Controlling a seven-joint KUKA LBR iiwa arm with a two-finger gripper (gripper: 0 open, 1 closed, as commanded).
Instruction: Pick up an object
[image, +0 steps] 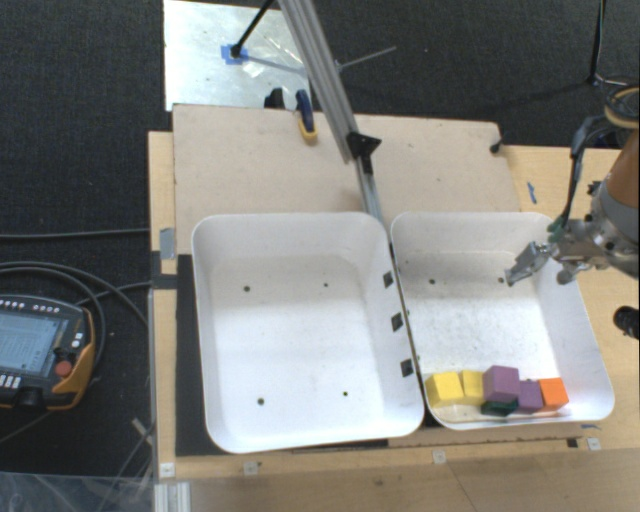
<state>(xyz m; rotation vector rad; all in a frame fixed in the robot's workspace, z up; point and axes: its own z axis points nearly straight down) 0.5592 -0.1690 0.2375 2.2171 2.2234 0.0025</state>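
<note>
Holding yellow blocks, purple blocks, a dark green piece and an orange block along the right bin's near wall, left bin alongside, gripper hovering over the right bin, finger spacing unclear.

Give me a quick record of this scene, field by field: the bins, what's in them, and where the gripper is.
left bin: white, shallow, no blocks seen in it
right bin: white, blocks clustered at its near edge
blocks: two yellow blocks, purple block, dark green block, orange block
gripper: above the right bin's far right part, apart from the blocks
held object: none seen
</note>
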